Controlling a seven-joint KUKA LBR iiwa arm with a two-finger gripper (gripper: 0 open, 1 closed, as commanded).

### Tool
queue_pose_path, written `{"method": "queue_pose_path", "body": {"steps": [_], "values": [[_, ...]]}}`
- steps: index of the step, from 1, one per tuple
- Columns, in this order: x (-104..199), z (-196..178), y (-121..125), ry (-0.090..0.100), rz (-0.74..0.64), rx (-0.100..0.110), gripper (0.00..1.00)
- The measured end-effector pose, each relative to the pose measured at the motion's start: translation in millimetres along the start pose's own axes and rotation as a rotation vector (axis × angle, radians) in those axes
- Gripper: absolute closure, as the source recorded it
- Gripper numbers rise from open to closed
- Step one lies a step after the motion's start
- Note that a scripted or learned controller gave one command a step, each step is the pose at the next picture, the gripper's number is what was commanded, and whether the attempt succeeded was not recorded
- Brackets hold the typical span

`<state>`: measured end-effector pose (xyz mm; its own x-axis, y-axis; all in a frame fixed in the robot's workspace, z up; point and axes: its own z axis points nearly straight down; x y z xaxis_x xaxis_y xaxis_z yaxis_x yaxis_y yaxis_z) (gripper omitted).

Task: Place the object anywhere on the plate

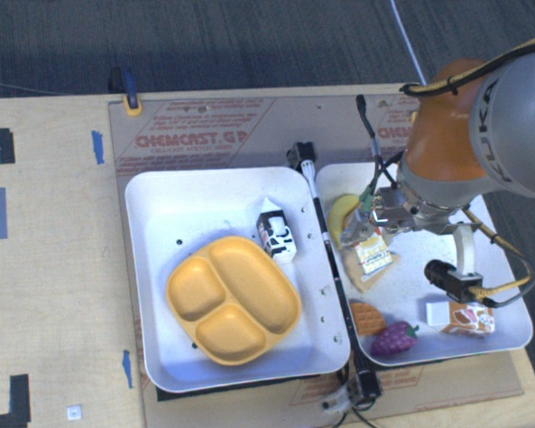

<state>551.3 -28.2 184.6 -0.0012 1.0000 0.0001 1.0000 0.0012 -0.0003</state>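
Plate: a yellow, three-compartment plate (232, 298) lies in the left white bin (159, 206), toward its front, with nothing resting in its sections.
Milk carton: a small black-and-white carton (276, 235) stands in the same bin, just beside the plate's far right edge.
Right bin: the right white bin (519, 329) holds a yellow banana (343, 215), a flat tan packet with a printed label (372, 258), an orange piece (367, 318), a purple bunch of grapes (393, 338), a small white block (436, 312) and a red-and-white wrapped item (473, 318).
Arm: the grey arm with its orange band reaches in from the right and hangs over the right bin.
Gripper: the gripper (377, 218) sits low between the banana and the tan packet; whether it is spread or pressed together cannot be told, and nothing can be seen pinched in it.
Object to move: most likely the banana or the packet, both still in the right bin, well apart from the plate.
Risk, the grasp: the two items lie close together, so a closing grip may catch the wrong one, nudge both, or close on nothing.
Risk, the carry: the raised divider (328, 250) between the bins could knock a low-hanging item loose.
Risk, the drop: the carton beside the plate could be toppled, or the item could land on the bin floor short of the plate.
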Motion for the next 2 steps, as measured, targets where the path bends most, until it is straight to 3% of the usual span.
{"method": "queue_pose_path", "body": {"steps": [1, 2], "values": [[14.6, -207.9, -35.3, 0.000, 0.000, -0.003, 1.00], [14.7, -207.6, -35.5, -0.001, 0.000, -0.002, 0.00]]}}
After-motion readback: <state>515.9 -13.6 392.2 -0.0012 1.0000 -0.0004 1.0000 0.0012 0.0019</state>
